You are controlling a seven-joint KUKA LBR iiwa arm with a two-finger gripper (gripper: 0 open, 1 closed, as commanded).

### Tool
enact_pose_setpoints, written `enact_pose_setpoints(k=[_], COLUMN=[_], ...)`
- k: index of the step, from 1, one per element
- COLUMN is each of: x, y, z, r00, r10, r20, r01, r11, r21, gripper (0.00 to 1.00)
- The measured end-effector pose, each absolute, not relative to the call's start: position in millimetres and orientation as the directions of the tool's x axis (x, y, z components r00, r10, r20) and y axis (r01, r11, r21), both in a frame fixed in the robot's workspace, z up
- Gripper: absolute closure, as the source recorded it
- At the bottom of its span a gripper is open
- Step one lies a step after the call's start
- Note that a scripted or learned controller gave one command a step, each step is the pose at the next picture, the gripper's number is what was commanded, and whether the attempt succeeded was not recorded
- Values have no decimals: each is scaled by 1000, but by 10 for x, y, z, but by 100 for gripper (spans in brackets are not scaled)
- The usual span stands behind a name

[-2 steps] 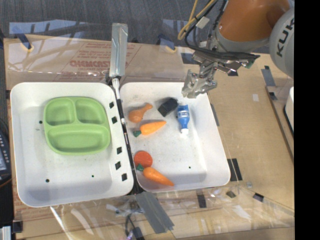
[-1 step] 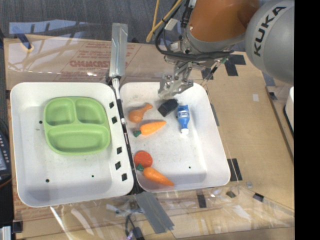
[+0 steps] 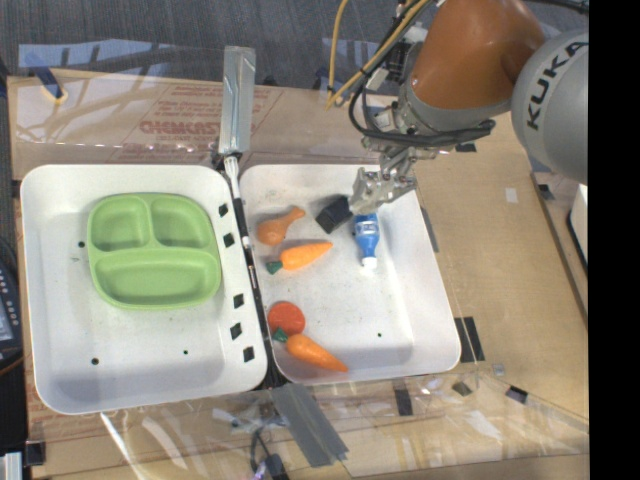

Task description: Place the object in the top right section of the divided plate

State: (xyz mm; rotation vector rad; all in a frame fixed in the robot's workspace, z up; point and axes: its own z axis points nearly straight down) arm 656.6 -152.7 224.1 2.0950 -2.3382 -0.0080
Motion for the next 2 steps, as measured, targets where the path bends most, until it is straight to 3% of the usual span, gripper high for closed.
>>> enact_pose_setpoints(k=[1,2], x=[6578,6570], y=[-2102,-1641], z=[2777,2592], r00=[-19,159], r10=[-1000,-987], r20=[-2,-4], r01=[-1000,-987], r11=[19,-159], r21=[-2,3], gripper=[100,100])
